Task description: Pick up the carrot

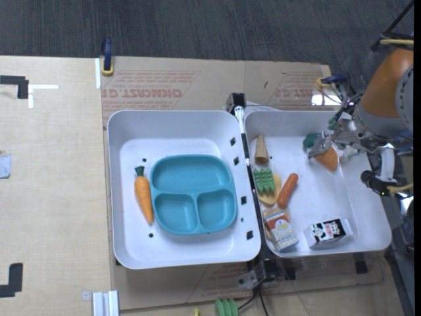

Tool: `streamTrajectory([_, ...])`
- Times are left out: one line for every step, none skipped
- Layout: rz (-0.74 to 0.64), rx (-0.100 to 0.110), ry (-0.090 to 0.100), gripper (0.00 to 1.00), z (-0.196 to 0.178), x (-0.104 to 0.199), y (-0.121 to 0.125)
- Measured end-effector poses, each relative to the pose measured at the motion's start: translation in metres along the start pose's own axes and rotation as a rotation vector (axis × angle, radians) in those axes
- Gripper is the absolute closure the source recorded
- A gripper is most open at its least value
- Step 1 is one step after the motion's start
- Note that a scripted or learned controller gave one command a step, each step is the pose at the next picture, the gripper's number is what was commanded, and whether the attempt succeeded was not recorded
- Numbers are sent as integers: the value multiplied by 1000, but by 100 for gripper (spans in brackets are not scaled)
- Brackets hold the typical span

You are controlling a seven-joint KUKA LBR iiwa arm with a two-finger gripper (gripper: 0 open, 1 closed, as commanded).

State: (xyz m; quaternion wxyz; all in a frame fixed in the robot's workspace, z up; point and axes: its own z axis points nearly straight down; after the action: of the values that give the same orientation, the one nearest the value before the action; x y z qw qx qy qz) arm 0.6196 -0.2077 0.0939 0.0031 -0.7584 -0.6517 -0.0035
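Orange against white, the carrot [143, 197] lies in the left bin [122, 239], lengthwise from far to near, green top at the far end, in the narrow strip between the bin's left wall and the teal divided plate [194, 193]; it looks to be just beside the plate's left rim, perhaps touching it. The hand [327, 148] sits well apart from it, over the far right part of the right bin [368, 239], with an orange and teal piece [325, 153] right at its tip; whether it is open, closed or gripping that piece I cannot tell. One risk is confusion: a second orange, carrot-like piece [287, 189] lies in the right bin near the corn cone [262, 150] and green item [264, 180], much nearer the hand, and a grasp could go to that instead. Another is the tight slot: fingers coming down across the carrot could strike the plate rim or the bin wall and knock the carrot aside. Room is better along its length, at the far and near ends; the crossing over the divider between bins and above the plate looks unobstructed; the worktop [46, 209] to the left lies bare.
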Motion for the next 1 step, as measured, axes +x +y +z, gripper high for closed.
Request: streamTrajectory([12, 0, -3, 0, 2, 5, 18])
